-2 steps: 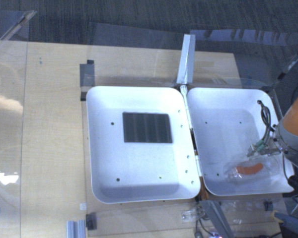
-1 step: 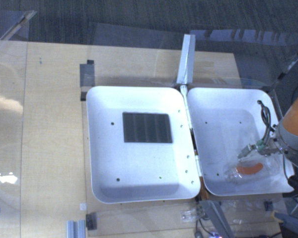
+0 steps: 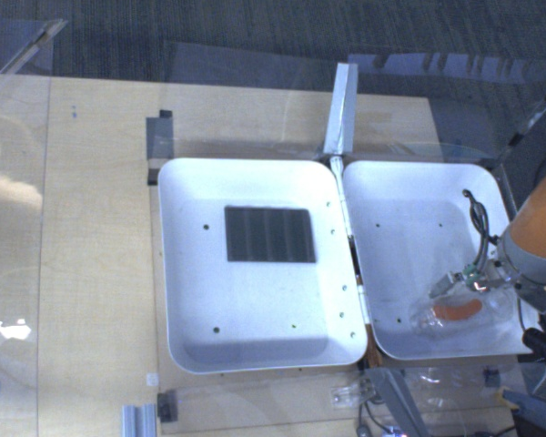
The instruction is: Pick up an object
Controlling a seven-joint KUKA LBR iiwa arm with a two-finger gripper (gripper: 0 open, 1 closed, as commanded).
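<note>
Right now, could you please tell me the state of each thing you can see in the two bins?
Left bin: holds a dark ribbed rectangle, lying flat.
Right bin: holds an orange object near its front right corner.
Orange object: lying on the bin floor, seemingly inside clear wrapping.
Pincer: low over the orange object; grip unclear.

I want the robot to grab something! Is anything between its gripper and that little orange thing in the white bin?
Nothing visible is. The gripper sits low in the right shallow white bin, right beside the small reddish-orange object, with bare bin floor around them. The view is too blurry to tell if they touch.
</note>
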